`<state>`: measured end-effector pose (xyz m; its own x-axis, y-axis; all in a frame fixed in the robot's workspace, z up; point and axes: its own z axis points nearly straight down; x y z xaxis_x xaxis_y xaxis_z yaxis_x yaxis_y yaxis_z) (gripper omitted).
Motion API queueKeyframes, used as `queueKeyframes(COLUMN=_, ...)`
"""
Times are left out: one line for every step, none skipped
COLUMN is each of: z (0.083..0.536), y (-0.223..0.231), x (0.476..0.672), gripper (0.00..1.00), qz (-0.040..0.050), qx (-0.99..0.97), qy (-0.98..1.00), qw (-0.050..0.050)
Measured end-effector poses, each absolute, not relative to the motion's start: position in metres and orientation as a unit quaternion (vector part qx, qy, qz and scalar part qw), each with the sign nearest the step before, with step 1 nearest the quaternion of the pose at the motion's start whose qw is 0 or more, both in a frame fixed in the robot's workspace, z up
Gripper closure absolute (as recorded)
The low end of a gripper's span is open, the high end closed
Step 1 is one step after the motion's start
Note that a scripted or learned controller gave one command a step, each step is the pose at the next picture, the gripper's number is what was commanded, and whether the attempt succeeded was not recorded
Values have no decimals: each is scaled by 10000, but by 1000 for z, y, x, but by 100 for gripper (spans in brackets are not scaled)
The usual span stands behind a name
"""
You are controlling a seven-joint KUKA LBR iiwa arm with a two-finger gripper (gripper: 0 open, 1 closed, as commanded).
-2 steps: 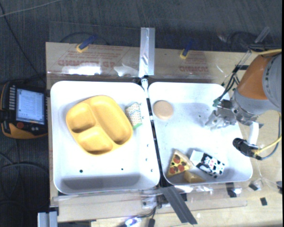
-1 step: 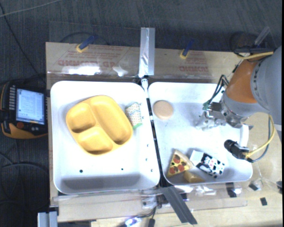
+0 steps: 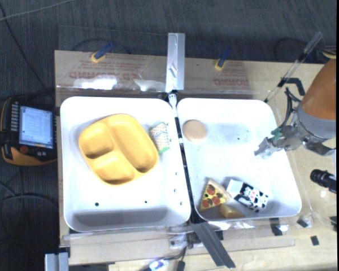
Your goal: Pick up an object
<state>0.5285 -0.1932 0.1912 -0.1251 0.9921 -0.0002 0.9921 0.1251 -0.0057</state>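
I am at the reaching step, my pincer [image 3: 266, 147], whose state I cannot tell, over the right bin [image 3: 237, 114]; next I must descend on the pizza slice [image 3: 213, 195].

A pale wooden bench [image 3: 305, 75] stands on a dark grey carpeted floor [image 3: 22, 27], seen from above under even light. A thin pale cable [image 3: 51, 3] trails across the floor beyond the bench's far left corner. Off the bench's left edge, a black-and-orange handheld control pendant with a lit screen [image 3: 31, 131] lies on the floor. A clear plastic sheet [image 3: 118, 72] covers the bench's far edge, held by a yellow-and-blue clamp [image 3: 101, 52].
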Motion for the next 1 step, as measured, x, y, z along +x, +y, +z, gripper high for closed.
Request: queueKeyframes(z=264, y=-225, x=505, gripper=100, qz=16, qx=-5799, qy=-8147, qw=5)
